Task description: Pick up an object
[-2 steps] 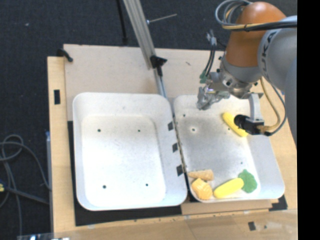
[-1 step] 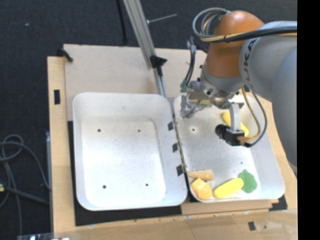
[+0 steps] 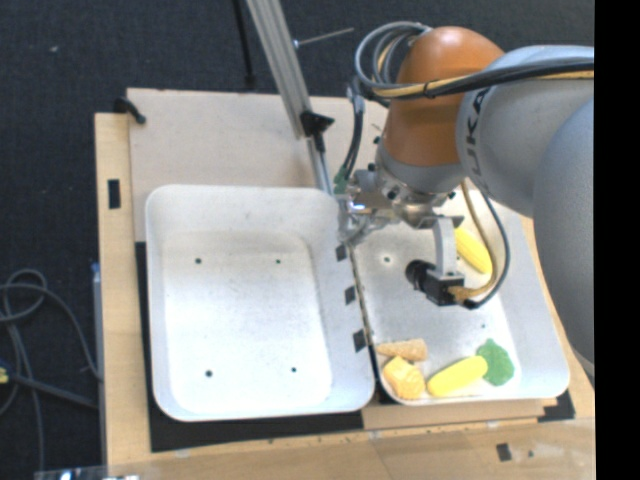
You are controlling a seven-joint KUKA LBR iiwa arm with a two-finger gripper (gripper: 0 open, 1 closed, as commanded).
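The right bin [image 3: 520,373] holds several small objects. A yellow oblong piece [image 3: 457,374] lies at its front edge, with a green leafy piece [image 3: 496,361] just right of it. Two tan-orange chunks [image 3: 402,349] [image 3: 401,377] sit in the front left corner. Another yellow piece [image 3: 472,250] lies further back, partly hidden by cables. My gripper [image 3: 353,223] hangs below the orange wrist band [image 3: 432,98], over the back left part of the right bin close to the divide between the bins. It is well behind the objects at the front, and I see nothing in it.
The left bin [image 3: 165,268] sits beside the right one, their rims meeting near the gripper. A slanted aluminium bar [image 3: 285,63] rises behind the bins. A black fitting on looping cables [image 3: 436,281] hangs over the right bin's middle. The grey arm covers the right side.
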